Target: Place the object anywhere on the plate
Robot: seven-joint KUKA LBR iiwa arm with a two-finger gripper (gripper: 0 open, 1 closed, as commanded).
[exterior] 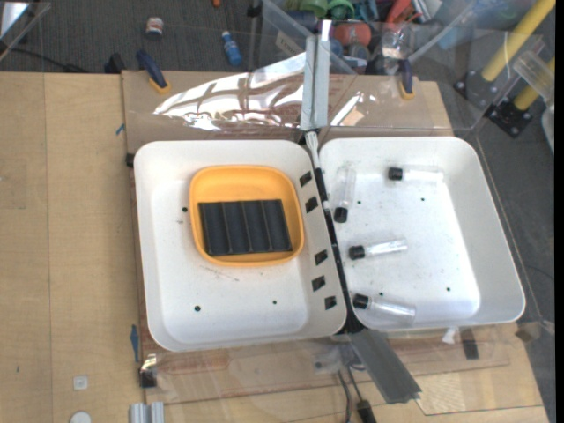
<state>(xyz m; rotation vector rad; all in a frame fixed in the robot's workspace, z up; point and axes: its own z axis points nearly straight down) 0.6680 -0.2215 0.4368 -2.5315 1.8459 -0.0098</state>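
Observation:
A yellow-orange plate (pixel 243 177) lies in the left white bin (pixel 167 307), slightly above that bin's middle. A black ridged rectangular block (pixel 244 227) rests flat on the plate and covers most of its floor. Several clear plastic tubes with black caps lie scattered in the right white bin (pixel 476 236): one near the back (pixel 416 174), one by the dividing wall (pixel 341 192), one at mid-bin (pixel 381 249) and one near the front (pixel 385 307).
A row of small black tabs (pixel 317 241) runs along the wall between the bins. An upright metal post (pixel 310 82) stands behind that wall. A clear crate of colourful toys (pixel 370 7) sits beyond the bench. Clamps (pixel 152 71) hold the back sheet.

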